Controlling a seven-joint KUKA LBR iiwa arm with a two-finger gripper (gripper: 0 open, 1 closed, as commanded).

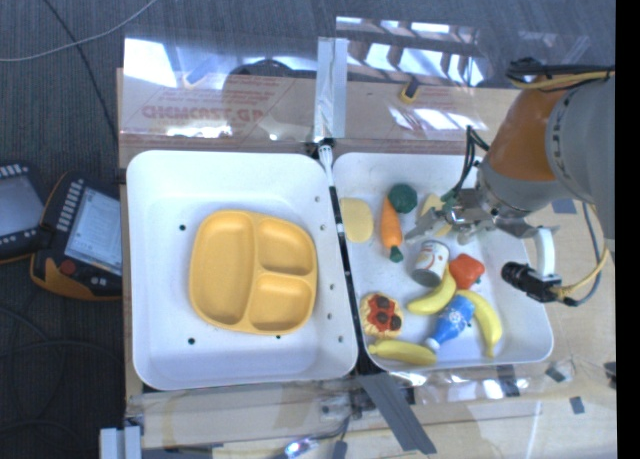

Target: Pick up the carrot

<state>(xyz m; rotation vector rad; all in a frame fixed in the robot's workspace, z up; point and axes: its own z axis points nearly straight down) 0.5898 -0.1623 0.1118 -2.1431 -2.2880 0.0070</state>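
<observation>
A: Camera view first: where is the carrot (391,229)?

B: It lies in the right bin (525,347), toward that bin's far-left part, pointing roughly from the far edge to the near edge, green end down by the near tip. A pale yellow round piece (356,219) sits just beside it, against the bin's left wall. A dark green round item (402,197) is just past its far end.

A: And the gripper (447,219)?

B: It hangs low over the right bin's middle, near the carrot's right side but apart from it. Nothing is seen between its fingers; whether the jaws are open or closed I cannot tell.

A: What else is in that bin?

B: A small can (430,261) on its side, a red item (466,270), 3 bananas (432,299) toward the near edge, a blue and white bottle (452,321), and a small pizza slice (381,313) near the left wall.

A: The left bin (160,347)?

B: It carries a yellow divided tray (252,271) at its center, with 3 compartments.
</observation>
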